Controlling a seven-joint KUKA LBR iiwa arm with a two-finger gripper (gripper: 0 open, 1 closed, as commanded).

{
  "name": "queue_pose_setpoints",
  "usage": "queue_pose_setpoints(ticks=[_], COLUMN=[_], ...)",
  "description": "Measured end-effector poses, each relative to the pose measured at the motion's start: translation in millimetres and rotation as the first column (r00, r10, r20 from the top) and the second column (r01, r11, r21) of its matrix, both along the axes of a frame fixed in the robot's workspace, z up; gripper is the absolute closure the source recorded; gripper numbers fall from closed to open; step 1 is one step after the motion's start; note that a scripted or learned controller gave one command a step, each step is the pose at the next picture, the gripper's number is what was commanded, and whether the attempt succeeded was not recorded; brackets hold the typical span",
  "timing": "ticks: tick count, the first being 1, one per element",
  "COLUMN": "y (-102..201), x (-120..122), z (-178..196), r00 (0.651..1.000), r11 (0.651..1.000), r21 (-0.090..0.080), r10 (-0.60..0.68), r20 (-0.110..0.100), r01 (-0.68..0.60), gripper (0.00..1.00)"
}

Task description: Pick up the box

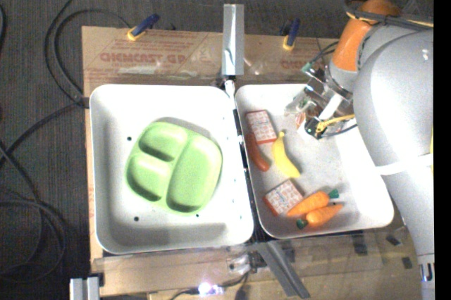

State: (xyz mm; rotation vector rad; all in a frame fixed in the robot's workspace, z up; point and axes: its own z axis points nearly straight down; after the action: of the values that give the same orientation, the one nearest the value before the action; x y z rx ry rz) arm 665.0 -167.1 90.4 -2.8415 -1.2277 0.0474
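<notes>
Two small red-and-white patterned boxes lie in the right bin (366,210). One box (259,126) is near the bin's back left, the other box (283,196) is near the front, touching a carrot. My gripper (312,114) hovers over the bin's back right part, to the right of the upper box and apart from it. Nothing shows in its grasp.
A yellow banana (285,156) and a reddish sausage (257,153) lie between the two boxes. Two carrots (314,208) rest at the front of the right bin. The left bin (106,151) holds a green divided plate (175,166). The grey arm (402,115) covers the right bin's right side.
</notes>
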Motion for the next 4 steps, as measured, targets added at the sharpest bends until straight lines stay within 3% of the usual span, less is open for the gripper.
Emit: queue_pose_setpoints(ticks=[1,2,3,4], y=[-0.2,-46.4,-23.9,-32.2], x=[0.0,-97.6,-38.3,-98.6], z=[0.0,100.7,18.4,-0.5], r00=[1.000,0.990,0.977,0.969], r11=[1.000,0.990,0.977,0.970], r21=[0.000,-0.031,-0.036,-0.030], r10=[-0.001,0.136,0.209,-0.239], r20=[0.000,0.041,0.042,0.057], r01=[0.001,-0.134,-0.208,0.241], gripper=[0.00,0.00,0.00,0.00])
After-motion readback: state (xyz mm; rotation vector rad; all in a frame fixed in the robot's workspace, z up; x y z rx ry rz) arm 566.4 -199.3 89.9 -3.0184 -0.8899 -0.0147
